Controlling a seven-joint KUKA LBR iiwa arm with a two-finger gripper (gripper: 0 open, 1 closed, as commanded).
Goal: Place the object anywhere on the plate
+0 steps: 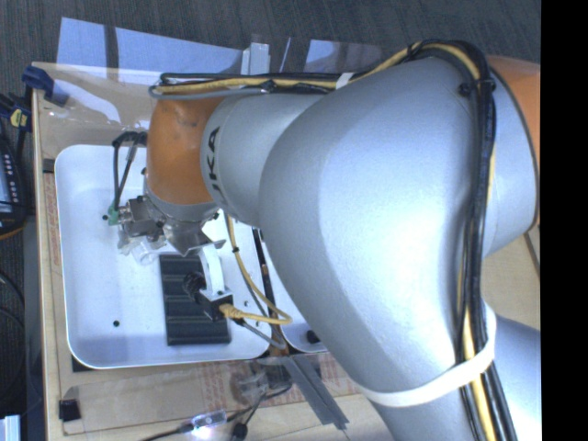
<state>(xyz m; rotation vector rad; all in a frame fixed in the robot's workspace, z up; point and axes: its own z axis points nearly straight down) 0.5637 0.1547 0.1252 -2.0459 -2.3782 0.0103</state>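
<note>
Dark ribbed rectangular block [188, 310] lies flat in the left white bin [78, 246], toward the bin's near-right part, long side running near to far. It rests on the bin floor (nothing lifts it). A white bracket with a black part on the wrist overlaps the block's far-right corner in this view; can't tell if they touch.

Gripper [140, 237] sits just left of and beyond the block's far end, low over the middle of the bin. It is apart from the block as far as the view shows, with nothing seen in its grasp. Whether it is released or clenched: cannot tell, since the tip is a small cluttered patch of metal and clear plastic.

Small black speck [117, 322] on the bin floor, left of the block, near side.

Arm [386, 209] comes in from the right and covers most of the scene, grey with its orange band [179, 154] just above the wrist. Yellow and black cables [276, 84] run along its far edge.

A white rounded edge [301, 341] peeks out under the arm, right of the left bin (plate or second bin, can't tell).

Wooden surface [138, 398] shows along the near side with some wires on it.
</note>
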